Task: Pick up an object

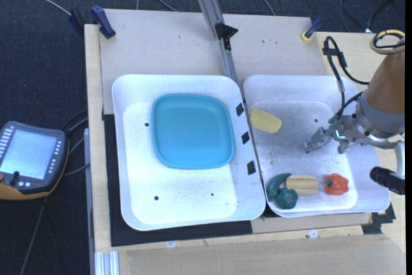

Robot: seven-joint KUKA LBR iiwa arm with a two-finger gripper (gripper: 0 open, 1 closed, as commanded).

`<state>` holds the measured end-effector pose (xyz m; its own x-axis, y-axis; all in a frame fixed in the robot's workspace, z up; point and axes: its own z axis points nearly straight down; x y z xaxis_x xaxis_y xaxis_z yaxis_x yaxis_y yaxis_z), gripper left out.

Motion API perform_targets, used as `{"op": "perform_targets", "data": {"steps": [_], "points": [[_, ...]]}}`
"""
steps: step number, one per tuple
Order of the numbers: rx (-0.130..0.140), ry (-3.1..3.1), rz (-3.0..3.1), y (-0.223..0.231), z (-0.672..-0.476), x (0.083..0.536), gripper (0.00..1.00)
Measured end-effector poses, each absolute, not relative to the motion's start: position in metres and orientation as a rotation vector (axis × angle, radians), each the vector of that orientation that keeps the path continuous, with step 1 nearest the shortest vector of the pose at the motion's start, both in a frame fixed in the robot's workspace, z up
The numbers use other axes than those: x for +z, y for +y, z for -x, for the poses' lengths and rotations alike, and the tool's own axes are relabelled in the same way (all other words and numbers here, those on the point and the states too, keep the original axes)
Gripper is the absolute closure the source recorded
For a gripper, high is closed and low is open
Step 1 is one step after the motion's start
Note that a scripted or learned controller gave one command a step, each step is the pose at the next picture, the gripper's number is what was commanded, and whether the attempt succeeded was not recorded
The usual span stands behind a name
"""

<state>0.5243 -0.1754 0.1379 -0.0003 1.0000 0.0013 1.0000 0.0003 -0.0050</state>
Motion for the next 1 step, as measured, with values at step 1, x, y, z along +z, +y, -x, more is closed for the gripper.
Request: {"op": "perform_targets", "data": {"steps": [1], "points": [[0.003,-2.22,2.219,-0.1751,-0.5235,0.0935,0.0]]}}
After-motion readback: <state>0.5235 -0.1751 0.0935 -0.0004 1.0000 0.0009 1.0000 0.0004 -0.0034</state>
